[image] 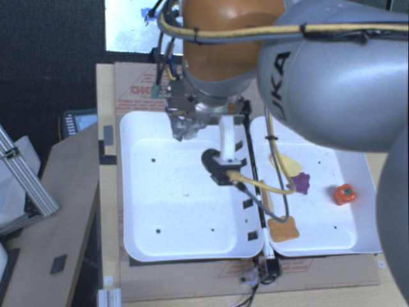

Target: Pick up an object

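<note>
Reaching from right, end effector (185,130) over left bin (167,226)

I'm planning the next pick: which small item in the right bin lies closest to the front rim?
The flat orange square; the purple piece, yellow piece and red ball all sit farther back.

Wears smooth grey casing (332,75) marked with black letters "KA" up and right of the metal claw (183,132), a glossy orange band (223,24) straight above it crossed by a pale yellow cable (255,32), and thin coloured wires (163,69) bundled just above-left of it.
</note>
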### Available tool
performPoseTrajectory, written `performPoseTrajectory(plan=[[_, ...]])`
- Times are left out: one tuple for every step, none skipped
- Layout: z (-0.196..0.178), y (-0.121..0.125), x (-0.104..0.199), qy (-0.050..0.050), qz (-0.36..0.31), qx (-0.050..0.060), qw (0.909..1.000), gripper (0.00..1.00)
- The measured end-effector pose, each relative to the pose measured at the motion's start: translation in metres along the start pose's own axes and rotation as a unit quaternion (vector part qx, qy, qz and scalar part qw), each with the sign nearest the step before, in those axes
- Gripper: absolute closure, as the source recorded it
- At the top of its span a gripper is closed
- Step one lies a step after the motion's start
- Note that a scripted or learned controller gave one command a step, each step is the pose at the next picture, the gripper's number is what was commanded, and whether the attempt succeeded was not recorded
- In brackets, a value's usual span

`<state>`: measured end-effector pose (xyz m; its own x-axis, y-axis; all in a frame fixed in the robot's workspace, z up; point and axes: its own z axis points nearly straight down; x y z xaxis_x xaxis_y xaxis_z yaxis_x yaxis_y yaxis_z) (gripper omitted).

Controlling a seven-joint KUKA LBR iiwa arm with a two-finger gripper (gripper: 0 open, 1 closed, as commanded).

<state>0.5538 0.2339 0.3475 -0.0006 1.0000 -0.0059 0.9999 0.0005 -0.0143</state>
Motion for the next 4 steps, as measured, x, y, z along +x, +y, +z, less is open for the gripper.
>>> performPoseTrajectory(plan=[[-0.179, 0.019, -0.001, 0.007, -0.002, -0.017, 0.9998, 1.00], [-0.098, -0.030, -0.063, 0.001, 0.002, -0.003, 1.0000, 1.00], [-0.192, -0.040, -0.057, 0.005, -0.002, -0.013, 0.9999, 1.00], [-0.187, 0.005, -0.009, 0.004, -0.003, -0.010, 0.9999, 1.00]])
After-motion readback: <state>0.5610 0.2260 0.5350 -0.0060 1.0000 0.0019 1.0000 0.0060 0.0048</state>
